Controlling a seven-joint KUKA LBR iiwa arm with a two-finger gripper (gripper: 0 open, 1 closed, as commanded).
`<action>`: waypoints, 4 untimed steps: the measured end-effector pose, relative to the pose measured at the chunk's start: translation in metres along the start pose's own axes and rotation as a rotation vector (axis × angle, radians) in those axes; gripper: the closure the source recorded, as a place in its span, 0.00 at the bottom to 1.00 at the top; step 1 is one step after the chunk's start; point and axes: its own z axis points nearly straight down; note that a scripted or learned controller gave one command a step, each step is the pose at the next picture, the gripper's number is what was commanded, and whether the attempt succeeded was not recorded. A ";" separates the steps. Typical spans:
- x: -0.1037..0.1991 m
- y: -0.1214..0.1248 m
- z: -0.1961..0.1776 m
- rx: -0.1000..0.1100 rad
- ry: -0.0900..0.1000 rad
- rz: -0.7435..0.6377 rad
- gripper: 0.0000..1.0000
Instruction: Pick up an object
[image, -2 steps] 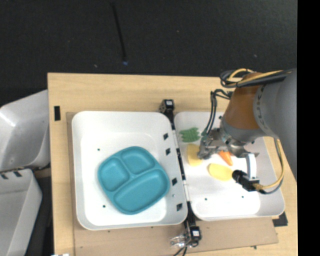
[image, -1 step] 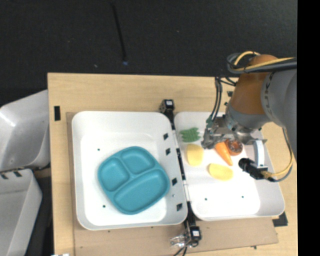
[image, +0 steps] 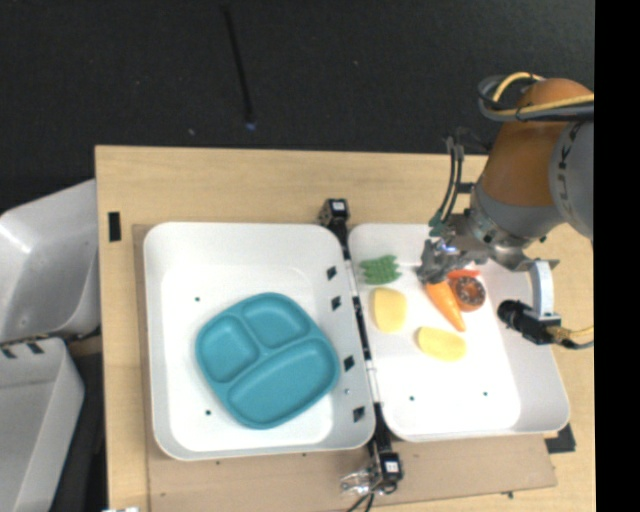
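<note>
A pale wooden bench (image: 120, 400) carries two white bins. The left bin (image: 170, 420) holds a blue divided plate (image: 265, 358). In the right bin (image: 520, 400) lie a green piece (image: 380, 268), two yellow pieces (image: 389, 309) and an orange carrot (image: 447, 305), with the gripper (image: 437, 262) touching the carrot's top end.

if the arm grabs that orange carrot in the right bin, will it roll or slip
The carrot looks tapered and smooth, so it may squirt out of a pinch near the tip. Its cone shape would likely roll in an arc if nudged. It seems a small toy, probably light.
</note>
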 end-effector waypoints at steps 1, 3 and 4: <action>-0.001 0.001 -0.025 0.003 0.000 0.000 1.00; 0.105 0.008 -0.008 0.008 0.002 -0.003 1.00; 0.152 0.019 0.000 0.005 0.001 -0.002 1.00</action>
